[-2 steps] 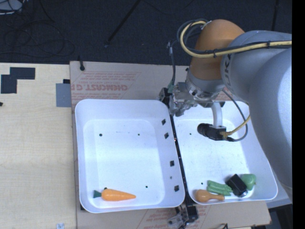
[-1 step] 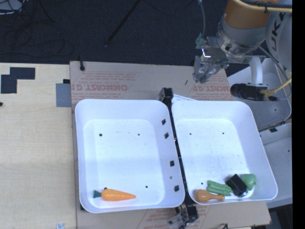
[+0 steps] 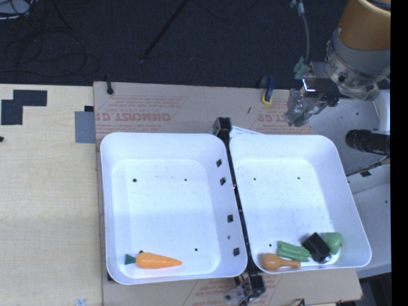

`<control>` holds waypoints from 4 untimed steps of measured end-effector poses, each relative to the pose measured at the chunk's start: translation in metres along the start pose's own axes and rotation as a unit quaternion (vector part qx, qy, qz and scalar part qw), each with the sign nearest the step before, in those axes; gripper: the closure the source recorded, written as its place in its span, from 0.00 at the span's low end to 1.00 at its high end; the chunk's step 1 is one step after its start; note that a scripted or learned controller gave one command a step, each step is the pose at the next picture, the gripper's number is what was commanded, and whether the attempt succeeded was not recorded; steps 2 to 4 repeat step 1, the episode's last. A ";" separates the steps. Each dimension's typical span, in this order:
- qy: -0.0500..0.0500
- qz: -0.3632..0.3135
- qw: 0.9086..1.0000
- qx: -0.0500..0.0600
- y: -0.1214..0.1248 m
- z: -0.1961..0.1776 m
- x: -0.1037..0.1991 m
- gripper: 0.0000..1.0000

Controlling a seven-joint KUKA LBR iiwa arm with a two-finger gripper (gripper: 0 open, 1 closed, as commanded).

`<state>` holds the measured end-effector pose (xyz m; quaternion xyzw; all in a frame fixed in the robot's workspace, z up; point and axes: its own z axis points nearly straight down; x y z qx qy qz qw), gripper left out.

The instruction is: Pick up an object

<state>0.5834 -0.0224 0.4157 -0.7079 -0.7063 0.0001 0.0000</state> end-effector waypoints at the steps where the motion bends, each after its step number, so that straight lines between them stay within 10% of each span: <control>1: 0.001 -0.005 1.000 0.002 -0.020 0.012 0.087 1.00; 4: 0.001 -0.005 1.000 0.002 -0.020 0.012 0.087 1.00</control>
